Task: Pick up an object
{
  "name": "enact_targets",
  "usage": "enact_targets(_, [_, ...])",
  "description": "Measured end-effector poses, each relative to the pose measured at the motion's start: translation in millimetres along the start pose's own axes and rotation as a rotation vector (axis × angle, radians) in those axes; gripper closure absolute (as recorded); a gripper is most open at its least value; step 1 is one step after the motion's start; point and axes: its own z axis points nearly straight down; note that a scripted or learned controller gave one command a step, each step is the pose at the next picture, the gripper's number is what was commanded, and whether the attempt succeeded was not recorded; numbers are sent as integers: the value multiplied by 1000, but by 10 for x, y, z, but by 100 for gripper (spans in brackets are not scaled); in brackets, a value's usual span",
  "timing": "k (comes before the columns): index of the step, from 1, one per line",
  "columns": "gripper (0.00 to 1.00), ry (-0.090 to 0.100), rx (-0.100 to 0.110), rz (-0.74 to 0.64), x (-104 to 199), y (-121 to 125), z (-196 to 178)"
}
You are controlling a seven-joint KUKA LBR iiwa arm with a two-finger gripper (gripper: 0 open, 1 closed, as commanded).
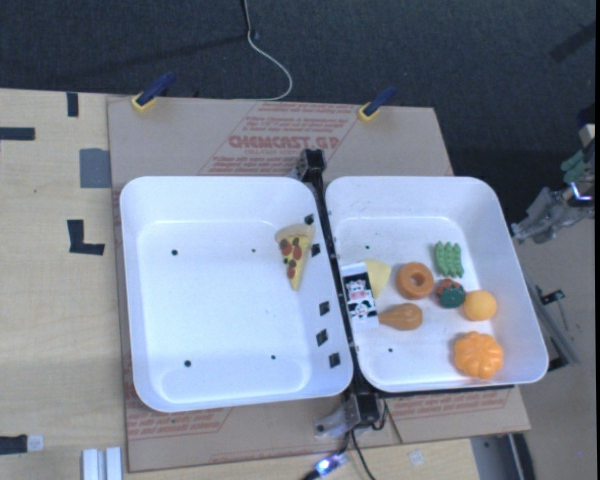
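White bins (140,268), orange pumpkin (478,355), green corn (448,259)

The cardboard sheet (280,138) under the two bins carries red print, upside down to the camera, whose large line appears to read "CHEMCAST GP"; the smaller lines around it are too blurred to read. A small card (358,298) on the inner edge of the right bin (500,228) bears a black-and-white pattern, with no legible letters.

A wooden bench (40,298) (taped with black marks) meets dark carpet (400,28).
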Motion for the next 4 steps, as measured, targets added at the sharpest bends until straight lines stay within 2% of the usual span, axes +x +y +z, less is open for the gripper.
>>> enact_targets(1, [100,-6,-27,-3,674,152,-1327])
enact_targets(2, [100,-5,-5,8,427,-12,-652])
enact_targets(3, [100,-3,-3,5,621,2,27])
enact_targets(4, [100,-6,-28,0,941,134,-1377])
